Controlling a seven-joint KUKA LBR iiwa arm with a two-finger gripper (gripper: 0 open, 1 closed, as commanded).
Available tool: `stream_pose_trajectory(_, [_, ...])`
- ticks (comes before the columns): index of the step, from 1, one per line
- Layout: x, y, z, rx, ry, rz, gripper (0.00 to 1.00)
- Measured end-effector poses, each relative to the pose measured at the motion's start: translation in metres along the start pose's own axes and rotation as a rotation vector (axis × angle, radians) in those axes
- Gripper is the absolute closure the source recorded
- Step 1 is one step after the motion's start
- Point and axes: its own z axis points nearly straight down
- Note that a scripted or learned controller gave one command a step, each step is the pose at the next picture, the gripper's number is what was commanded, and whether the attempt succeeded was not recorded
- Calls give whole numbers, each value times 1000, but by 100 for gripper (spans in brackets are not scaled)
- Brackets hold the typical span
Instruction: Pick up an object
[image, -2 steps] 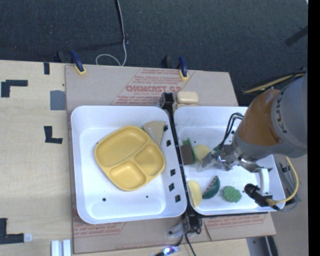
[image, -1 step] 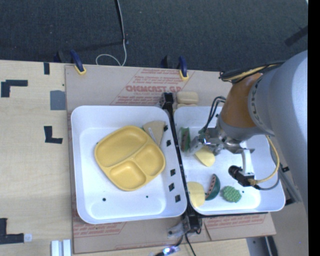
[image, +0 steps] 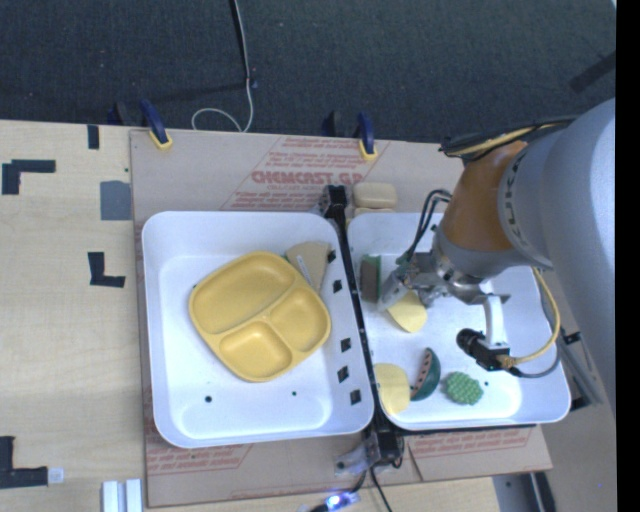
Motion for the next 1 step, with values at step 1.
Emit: stream_pose_trajectory(1, [76, 9, -94, -7, 2, -8, 100])
